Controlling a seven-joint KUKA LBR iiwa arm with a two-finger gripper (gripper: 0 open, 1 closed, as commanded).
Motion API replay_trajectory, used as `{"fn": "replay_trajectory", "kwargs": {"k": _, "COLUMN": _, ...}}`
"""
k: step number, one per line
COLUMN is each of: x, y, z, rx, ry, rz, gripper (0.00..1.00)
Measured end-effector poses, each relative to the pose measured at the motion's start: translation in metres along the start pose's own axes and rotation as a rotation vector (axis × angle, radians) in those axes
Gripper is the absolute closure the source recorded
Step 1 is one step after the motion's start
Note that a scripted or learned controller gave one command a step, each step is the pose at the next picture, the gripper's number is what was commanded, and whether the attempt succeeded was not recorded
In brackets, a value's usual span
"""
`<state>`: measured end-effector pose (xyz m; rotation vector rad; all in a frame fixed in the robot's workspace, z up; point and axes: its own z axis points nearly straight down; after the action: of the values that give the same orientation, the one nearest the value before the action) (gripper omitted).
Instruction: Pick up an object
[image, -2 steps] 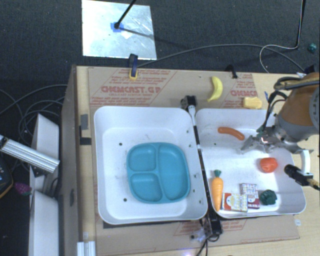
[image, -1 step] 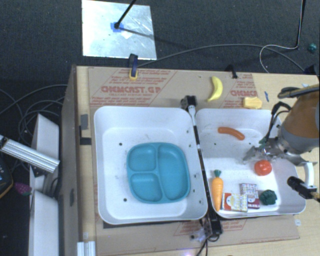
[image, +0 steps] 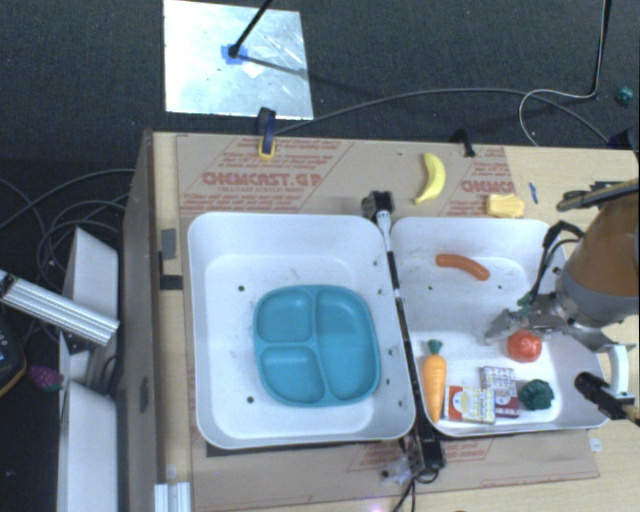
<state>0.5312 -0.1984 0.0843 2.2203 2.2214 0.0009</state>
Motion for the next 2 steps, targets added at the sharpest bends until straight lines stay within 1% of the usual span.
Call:
{"fn": "replay_trajectory", "kwargs": {"k": 1, "x": -0.0002, "y": 0.001, "z": -0.0108, "rx": -0.003, "ry": -0.001, "rz": 0.0, "gripper": 1.0}}
{"fn": "replay_trajectory", "kwargs": {"k": 2, "x": -0.0001, "y": 0.001, "z": -0.0107, "rx": -0.003, "ry": 0.0, "rz": 0.0, "gripper": 0.0}}
